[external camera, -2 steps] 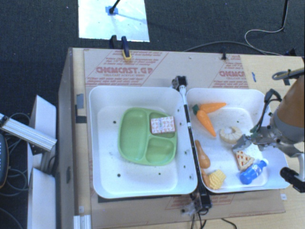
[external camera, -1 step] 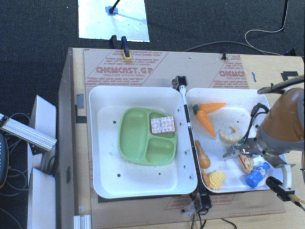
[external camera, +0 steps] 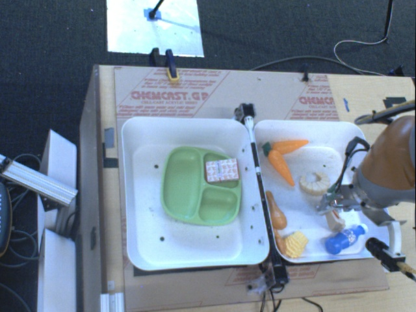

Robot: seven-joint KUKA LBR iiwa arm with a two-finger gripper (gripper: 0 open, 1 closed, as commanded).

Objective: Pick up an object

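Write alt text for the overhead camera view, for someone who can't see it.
A grey and orange robot arm reaches from the right into the right bin, its gripper low among two toy carrots, a bagel slice and a blue bottle. The left bin holds a green divided tray with a small patterned block on it.

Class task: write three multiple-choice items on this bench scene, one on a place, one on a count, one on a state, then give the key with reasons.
1. Where does the green tray lie?
A. left bin
B. right bin
C. floor

2. How many carrots lie in the right bin?
A. none
B. two
C. five

3. How does the blue bottle rest?
A. upright
B. on its side
C. stacked on the tray

Key: A, it sits inside the left bin; B, two orange carrots lie near the divider; B, its length runs along the bin floor.
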